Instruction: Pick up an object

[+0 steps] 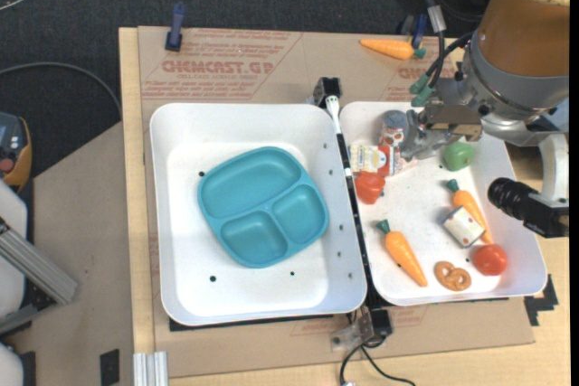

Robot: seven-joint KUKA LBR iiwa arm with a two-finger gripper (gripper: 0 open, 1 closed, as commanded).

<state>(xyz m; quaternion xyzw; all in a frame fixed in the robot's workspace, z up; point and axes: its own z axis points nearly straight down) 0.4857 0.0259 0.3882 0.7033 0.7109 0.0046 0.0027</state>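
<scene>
Plainly, pincer (414,143): we could not tell its state.
Risk: it crowded the red-and-white carton (390,149) and red tomato (369,187); we feared a nudge, not a pick.

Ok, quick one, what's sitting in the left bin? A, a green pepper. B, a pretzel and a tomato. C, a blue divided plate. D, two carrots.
C: the blue divided plate lies alone in the left bin, while the carrots, pretzel and tomato are all in the right bin.
</scene>
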